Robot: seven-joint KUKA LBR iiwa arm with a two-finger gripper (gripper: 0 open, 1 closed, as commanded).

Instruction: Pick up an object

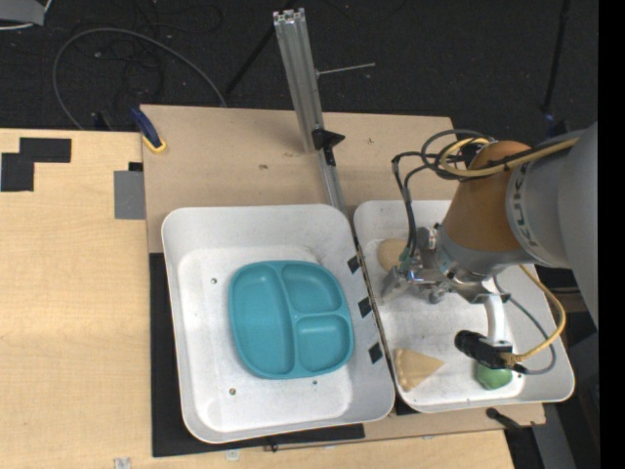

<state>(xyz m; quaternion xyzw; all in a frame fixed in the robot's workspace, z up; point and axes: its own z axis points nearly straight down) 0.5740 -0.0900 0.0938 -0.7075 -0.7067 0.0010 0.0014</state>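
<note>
Claw state: gripper [408, 274] sits low in the right bin [444, 325], toward its far-left corner. The wrist covers its working end from my camera, so I cannot tell whether it is apart or together. I see nothing held.
Arm: grey arm [547, 203] with its orange band, reaching in over the right bin's far edge.
Likely target: tan round piece [391, 254], at the right bin's far-left corner, just beside the gripper and partly hidden by it. I cannot tell whether they touch.
Handling, my estimate: small and light, with a matte surface that should not slip much. It may be soft, so I would close gently. Take it across its width from above; the bin wall close by leaves little room on that side.
Alternate 1: tan wedge [418, 367], lying flat near the right bin's near-left corner, apart from the gripper. It looks thin and may be awkward to get under, so I would grip it across the narrow end.
Alternate 2: green lump [496, 379], by the right bin's near edge toward the right corner. It is partly covered, so its shape is unclear.
Left bin [195, 262]: holds a teal divided plate [290, 318], centred, well apart from the gripper. It is broad and rigid, a poor fit for a pinch.
</note>
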